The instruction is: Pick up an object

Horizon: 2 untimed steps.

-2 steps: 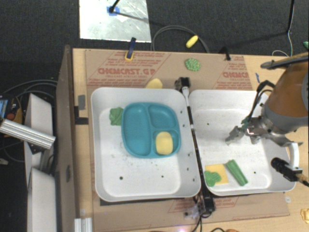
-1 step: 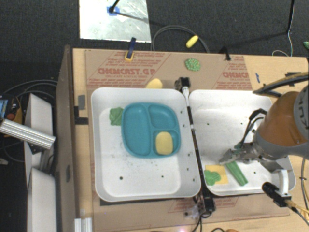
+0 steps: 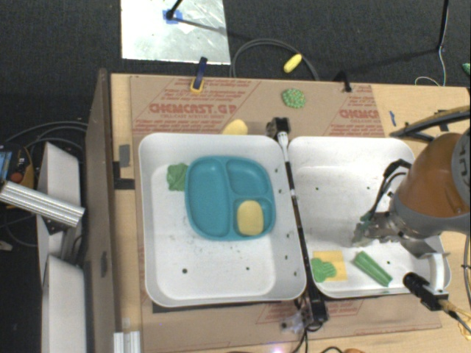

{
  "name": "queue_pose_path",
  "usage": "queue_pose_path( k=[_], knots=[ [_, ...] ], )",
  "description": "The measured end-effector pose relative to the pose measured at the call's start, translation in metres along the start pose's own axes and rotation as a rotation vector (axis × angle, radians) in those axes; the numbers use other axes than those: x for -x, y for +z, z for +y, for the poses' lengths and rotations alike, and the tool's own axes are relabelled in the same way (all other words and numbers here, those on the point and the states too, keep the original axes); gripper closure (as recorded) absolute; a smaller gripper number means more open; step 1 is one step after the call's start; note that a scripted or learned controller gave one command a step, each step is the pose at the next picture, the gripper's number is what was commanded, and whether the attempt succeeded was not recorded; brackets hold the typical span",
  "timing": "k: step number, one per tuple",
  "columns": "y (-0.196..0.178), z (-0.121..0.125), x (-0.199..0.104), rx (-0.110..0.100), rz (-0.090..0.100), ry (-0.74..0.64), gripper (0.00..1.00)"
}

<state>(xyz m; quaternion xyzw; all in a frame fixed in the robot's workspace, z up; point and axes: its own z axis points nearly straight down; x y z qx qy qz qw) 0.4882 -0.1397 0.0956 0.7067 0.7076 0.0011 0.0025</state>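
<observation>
Claw (image 3: 366, 230) low in my right bin (image 3: 346, 160); grip state, I cannot tell.
One green stick (image 3: 372, 268), one yellow square (image 3: 330, 262), one leafy green piece (image 3: 322, 270) nearby.

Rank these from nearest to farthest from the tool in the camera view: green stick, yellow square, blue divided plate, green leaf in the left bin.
From the tool in the right bin:
1. Green stick, just below it, right bin.
2. Yellow square, right bin's lower left corner.
3. Blue divided plate, left bin's middle.
4. Green leaf, at the plate's far left edge.
</observation>
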Motion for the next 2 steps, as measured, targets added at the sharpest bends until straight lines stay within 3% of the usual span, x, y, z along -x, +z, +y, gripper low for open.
queue_pose_path(
  k=[1, 2],
  knots=[
    [-0.108, 0.073, -0.093, 0.012, 0.004, -0.015, 1.0],
    [-0.162, 0.105, -0.034, 0.006, -0.002, 0.002, 1.0]
  ],
)
